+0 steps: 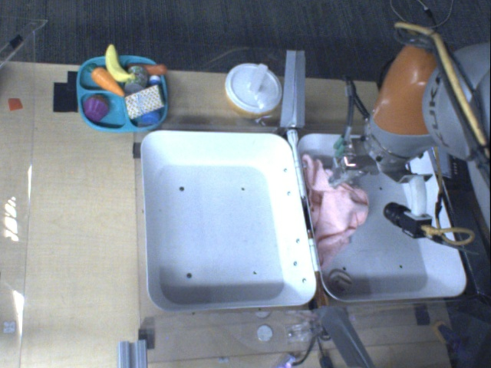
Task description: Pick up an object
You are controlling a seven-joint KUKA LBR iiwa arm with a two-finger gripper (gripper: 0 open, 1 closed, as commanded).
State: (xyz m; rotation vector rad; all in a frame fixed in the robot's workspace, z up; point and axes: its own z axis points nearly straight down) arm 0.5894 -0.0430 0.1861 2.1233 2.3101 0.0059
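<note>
A crumpled pink cloth (337, 213) lies along the left side of the right bin (441, 278), against the wall shared with the left bin. My gripper (340, 173) reaches in from the right and hangs low over the cloth's upper edge, right at the fabric. Whether it touches the cloth is unclear from this angle. A small greyish object (340, 280) rests near the front left corner of the same bin.
The left bin (222, 213) sits beside the right one. Behind the bins stand a white lidded cup (253, 89) and a blue tray (121, 92) of toy food. A metal post (292, 90) rises between the bins at the back.
</note>
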